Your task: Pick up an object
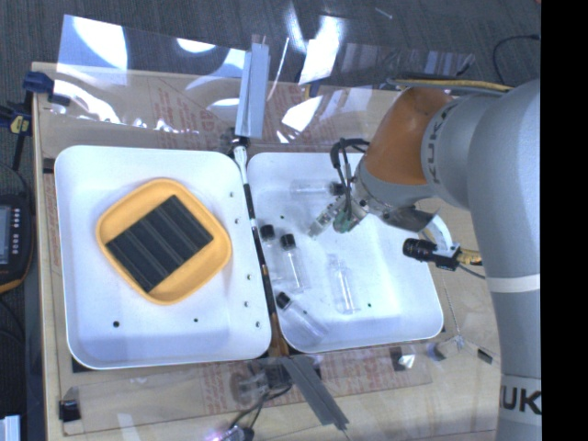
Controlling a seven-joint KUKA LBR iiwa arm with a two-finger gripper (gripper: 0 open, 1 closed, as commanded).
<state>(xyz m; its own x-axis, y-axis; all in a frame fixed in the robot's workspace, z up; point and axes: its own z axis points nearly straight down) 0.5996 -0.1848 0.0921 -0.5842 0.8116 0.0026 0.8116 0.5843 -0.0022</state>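
1. Nearest the camera, a grey metal strip [312,393] lies on the table [165,389] in front of the bins, likely rig clutter.
2. Right bin [418,324] holds clear vials: one with a black cap [291,263], another [343,288] beside it, one [299,312] at the front wall. These look like the pick targets.
3. Left bin [78,329] carries a yellow tray with a dark ribbed insert [163,239], well apart from the arm.
4. End effector [338,217] hangs low over the right bin's rear half; can't tell whether it's spread or closed, or whether it has anything.
5. Clear vials blur into the white floor; count uncertain.
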